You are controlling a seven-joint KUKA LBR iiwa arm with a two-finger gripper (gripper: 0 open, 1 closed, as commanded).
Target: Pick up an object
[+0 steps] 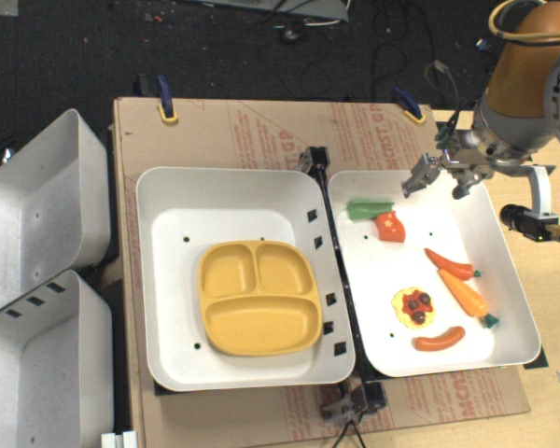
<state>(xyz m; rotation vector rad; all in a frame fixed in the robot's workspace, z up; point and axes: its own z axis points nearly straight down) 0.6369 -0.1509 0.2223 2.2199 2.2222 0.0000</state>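
Five toy foods lie in our right bin; the gripper, fingers apart and holding nothing, hovers above its far edge, so we judge descent onto the strawberry comes next.

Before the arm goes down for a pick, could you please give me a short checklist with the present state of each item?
1. Gripper open: ok, fingers spread.
2. Gripper holds nothing: ok.
3. Gripper over the right bin: ok, at its far edge.
4. Targets apart: the strawberry touches the green piece, and the chili touches the carrot: not ok. The sausage lies alone: ok.
5. Height above the bin: cannot tell.
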